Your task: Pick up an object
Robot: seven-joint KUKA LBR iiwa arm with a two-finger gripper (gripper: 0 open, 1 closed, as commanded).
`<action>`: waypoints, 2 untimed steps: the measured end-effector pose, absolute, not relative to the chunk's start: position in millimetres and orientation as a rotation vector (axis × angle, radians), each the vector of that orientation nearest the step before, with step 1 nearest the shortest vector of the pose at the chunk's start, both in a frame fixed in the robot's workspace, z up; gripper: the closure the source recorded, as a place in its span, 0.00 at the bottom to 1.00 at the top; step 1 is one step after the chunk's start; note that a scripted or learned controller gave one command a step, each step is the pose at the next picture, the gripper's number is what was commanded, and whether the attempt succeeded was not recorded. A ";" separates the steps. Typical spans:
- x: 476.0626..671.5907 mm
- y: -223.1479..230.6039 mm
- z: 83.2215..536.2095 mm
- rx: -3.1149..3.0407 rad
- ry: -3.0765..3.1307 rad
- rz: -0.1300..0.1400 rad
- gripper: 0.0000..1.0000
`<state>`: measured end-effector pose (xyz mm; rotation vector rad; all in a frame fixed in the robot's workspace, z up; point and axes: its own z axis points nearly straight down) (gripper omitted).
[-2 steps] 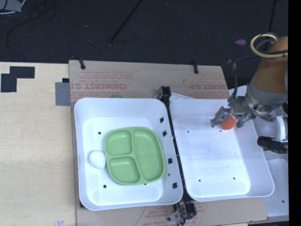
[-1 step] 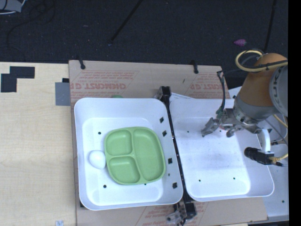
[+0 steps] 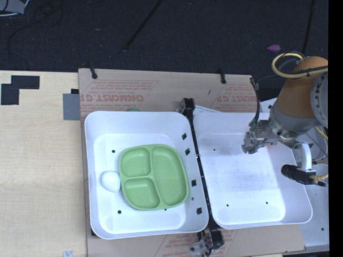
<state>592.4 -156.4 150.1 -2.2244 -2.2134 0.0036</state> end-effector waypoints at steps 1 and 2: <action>594.5 -157.9 214.0 -2.223 -2.225 -0.004 1.00; 595.3 -158.9 264.5 -2.222 -2.225 -0.003 1.00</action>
